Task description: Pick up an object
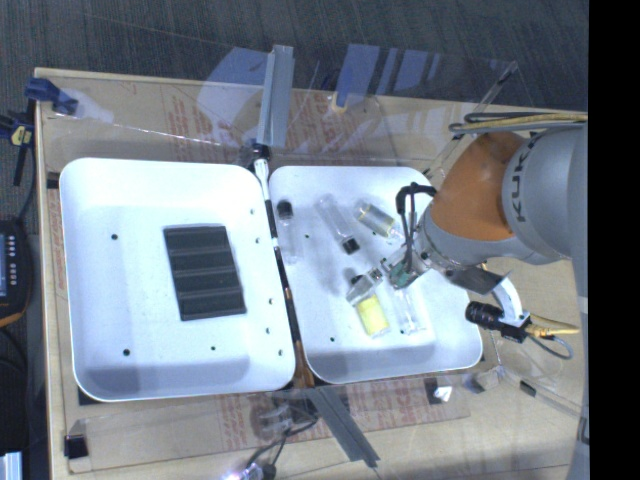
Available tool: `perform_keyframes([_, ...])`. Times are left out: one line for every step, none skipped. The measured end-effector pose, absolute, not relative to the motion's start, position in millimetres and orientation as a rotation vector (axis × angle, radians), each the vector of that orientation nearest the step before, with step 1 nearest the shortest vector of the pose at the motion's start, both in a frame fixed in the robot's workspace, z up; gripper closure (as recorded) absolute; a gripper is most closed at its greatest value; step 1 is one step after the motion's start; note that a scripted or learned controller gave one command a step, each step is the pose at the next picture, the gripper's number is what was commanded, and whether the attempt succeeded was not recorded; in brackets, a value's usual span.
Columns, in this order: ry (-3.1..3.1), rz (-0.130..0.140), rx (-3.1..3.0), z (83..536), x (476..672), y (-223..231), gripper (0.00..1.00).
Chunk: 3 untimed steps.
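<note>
White plastic forms 2 shallow bins on the table (60,408). The left bin (110,348) carries a dark ribbed slab (205,271) lying flat at its middle. The right bin (320,358) holds the small pieces a pick could target: a yellow block (372,315), a clear glossy tube (328,211), a silvery cylinder (377,219) and a black knob (284,209). The gripper (400,271) hangs low just beside the yellow block, probably lining up a grasp; how it is set I cannot tell.
</note>
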<state>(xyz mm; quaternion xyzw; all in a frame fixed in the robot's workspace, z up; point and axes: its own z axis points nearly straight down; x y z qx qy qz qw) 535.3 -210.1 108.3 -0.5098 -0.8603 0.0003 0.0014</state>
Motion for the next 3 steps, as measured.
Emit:
perform_keyframes([-2.713,0.001,-1.575,90.8,510.4,-167.2,0.00])
perform_keyframes([-2.714,0.001,-1.571,100.2,510.8,-167.4,1.00])
perform_keyframes([-2.843,0.000,-1.340,230.1,538.5,-135.2,1.00])
